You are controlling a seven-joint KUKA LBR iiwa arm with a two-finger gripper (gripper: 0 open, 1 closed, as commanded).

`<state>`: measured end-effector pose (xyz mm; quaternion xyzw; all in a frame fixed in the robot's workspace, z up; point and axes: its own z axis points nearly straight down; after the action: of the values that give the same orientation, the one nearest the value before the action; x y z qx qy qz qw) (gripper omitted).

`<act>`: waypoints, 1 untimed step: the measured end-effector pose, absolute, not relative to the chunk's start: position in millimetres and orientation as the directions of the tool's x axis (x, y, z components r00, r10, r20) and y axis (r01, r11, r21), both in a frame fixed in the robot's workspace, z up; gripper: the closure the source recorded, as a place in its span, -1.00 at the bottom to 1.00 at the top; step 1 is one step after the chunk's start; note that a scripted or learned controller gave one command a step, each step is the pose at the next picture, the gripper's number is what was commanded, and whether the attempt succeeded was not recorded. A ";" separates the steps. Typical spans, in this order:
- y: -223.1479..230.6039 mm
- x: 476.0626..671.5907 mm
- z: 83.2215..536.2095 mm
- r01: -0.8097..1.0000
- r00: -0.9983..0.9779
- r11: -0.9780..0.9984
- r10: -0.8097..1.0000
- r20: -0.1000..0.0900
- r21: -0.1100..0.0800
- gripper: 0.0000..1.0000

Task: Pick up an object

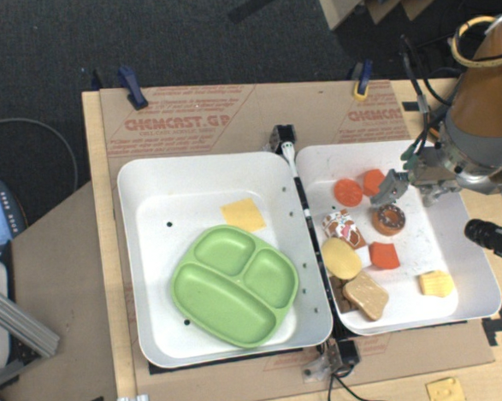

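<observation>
The right bin (485,295) holds a cluster of small toy foods. Nearest the fingers (389,191) is a brown round piece like a doughnut (390,219), lying flat just below them. Up and to the left of it sit two orange-red rounds, a larger disc (348,192) and a smaller one (373,181), side by side and close together. A red-and-white wrapped piece (341,227) lies left of the doughnut, with a pale yellow egg-shaped piece (342,258) below it, touching a tan bread slice (367,296). A red block (384,255) sits right of the egg shape, and a yellow cheese wedge (436,283) lies apart towards the lower right.

The arm (477,128) comes in from the right, its grey wrist low over the upper part of the right bin and the fingers pointing left and down between the smaller orange round and the doughnut. Whether they are apart or together cannot be told, and nothing is seen held.

The right bin's middle right floor is bare. The left bin (143,246) holds a green divided plate (233,285) and a yellow square (242,214) near its top. Both bins touch along a middle rim on the cardboard-covered tabletop (228,111).
</observation>
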<state>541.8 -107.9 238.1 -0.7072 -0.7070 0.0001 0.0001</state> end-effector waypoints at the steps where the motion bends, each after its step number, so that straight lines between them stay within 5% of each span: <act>1: -132.1 549.2 112.0 1.000 0.000 0.000 1.000 -0.003 0.015 -1.00</act>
<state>549.2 -132.1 112.0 -0.7070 -0.7072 -0.0045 -0.0064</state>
